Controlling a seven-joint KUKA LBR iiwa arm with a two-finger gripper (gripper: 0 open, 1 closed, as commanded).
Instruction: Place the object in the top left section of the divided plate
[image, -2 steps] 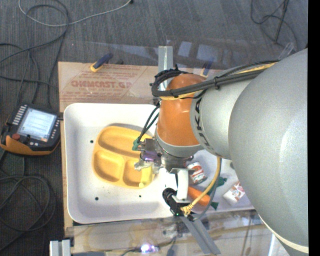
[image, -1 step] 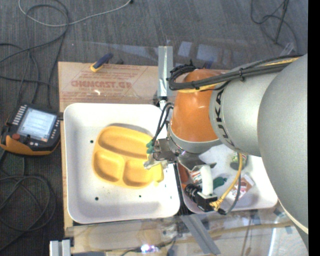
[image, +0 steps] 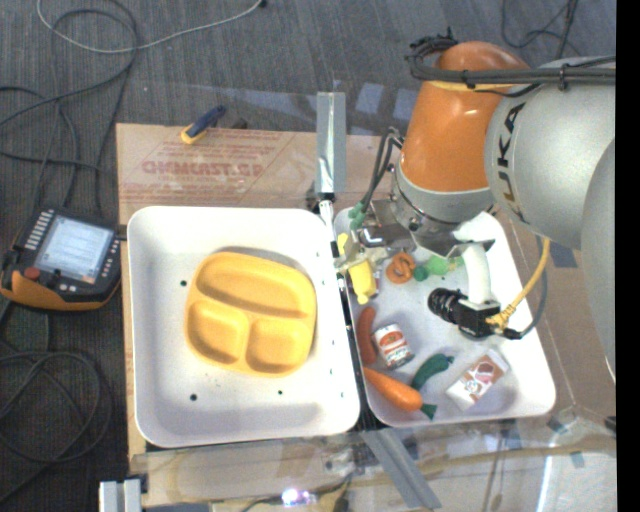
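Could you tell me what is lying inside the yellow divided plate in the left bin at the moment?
The yellow divided plastic plate shows bare yellow sections, nothing lying in them. It sits in the left white bin. No part of it is covered; the arm's gripper is over the right white bin.

My glossy orange band (image: 462, 120) is catching light above smooth white plastic bins (image: 150, 400), where a matt yellow plastic divided plate (image: 252, 312) is lying; brown cardboard (image: 230, 170) is showing behind.

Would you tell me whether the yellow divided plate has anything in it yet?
Empty. All three sections of the yellow divided plate show bare yellow, and the carrot lies in the right bin.
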